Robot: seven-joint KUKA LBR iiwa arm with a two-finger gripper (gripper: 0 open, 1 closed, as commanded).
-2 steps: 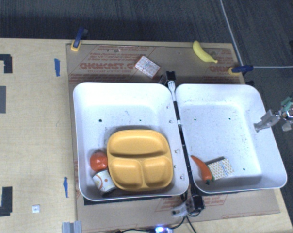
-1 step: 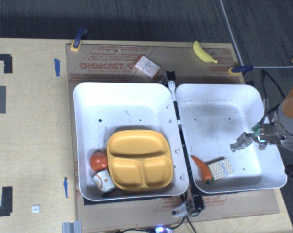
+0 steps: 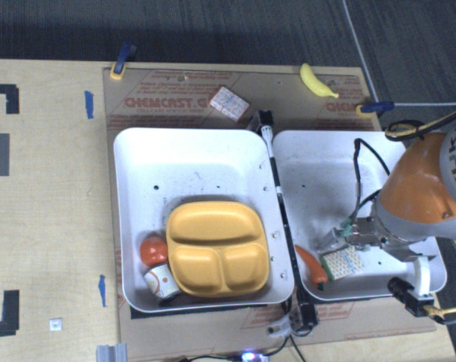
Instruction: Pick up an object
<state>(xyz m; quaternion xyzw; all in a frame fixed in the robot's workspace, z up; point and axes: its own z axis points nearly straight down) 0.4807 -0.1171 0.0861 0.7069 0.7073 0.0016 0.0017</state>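
My gripper (image 3: 347, 238) is low in the right bin (image 3: 318, 164), near its front, under the grey wrist and orange band (image 3: 418, 191). Directly below it lies a small flat packet with a green-and-white check pattern (image 3: 343, 263); whether the gripper touches it is unclear. An orange carrot-shaped object (image 3: 311, 265) lies to the packet's left, against the bin's left wall. In the left bin (image 3: 190, 157) sit a yellow divided tray (image 3: 217, 247), a red-orange ball (image 3: 152, 250) and a small white-and-orange can (image 3: 160, 280).
Behind the bins, on the cardboard, lie a yellow banana (image 3: 318, 81), a small patterned box (image 3: 228, 102) and a black marker (image 3: 265, 120). Blue clamps (image 3: 123, 57) hold the board's corners. A black cable (image 3: 362, 173) loops over the right bin.
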